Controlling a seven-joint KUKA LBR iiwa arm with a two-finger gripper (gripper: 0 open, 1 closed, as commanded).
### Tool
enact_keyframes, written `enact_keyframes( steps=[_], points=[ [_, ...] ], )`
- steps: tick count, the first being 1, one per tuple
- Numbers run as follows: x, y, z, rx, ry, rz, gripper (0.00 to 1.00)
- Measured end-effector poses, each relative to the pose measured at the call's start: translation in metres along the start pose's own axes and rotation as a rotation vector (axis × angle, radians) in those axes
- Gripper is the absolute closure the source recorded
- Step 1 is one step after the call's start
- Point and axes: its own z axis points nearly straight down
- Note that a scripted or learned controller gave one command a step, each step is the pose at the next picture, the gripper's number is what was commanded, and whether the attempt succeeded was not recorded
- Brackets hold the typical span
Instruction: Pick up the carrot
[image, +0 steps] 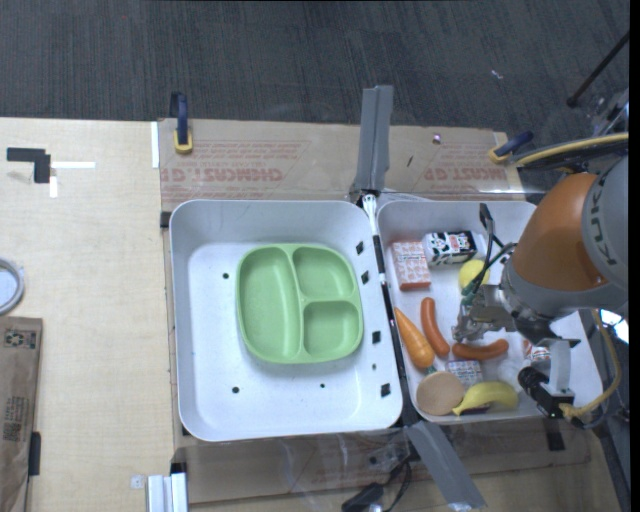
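The carrot (414, 337) is lying in the right bin (520, 212), hard against that bin's left wall, tip pointing up-left. It is being flanked on the right by a sausage (432, 324), set just beside it and nearly parallel. A second sausage (480, 350) is lying crosswise further right, directly under the gripper (472, 322). The gripper is being held low over the bin's middle, near the carrot but apart from it; whether it is open or closed cannot be told, and nothing is seen in it. Room below the carrot is being taken by a brown disc (438, 394) and a banana (486, 398). The left bin (200, 400) is being occupied by a green tray (298, 302), with bare floor around it.
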Motion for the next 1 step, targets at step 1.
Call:
enact_keyframes(
  steps=[1],
  points=[
    [-0.0289,-0.0220,-0.0979,0.000,-0.001,0.139,1.00]
  ],
)
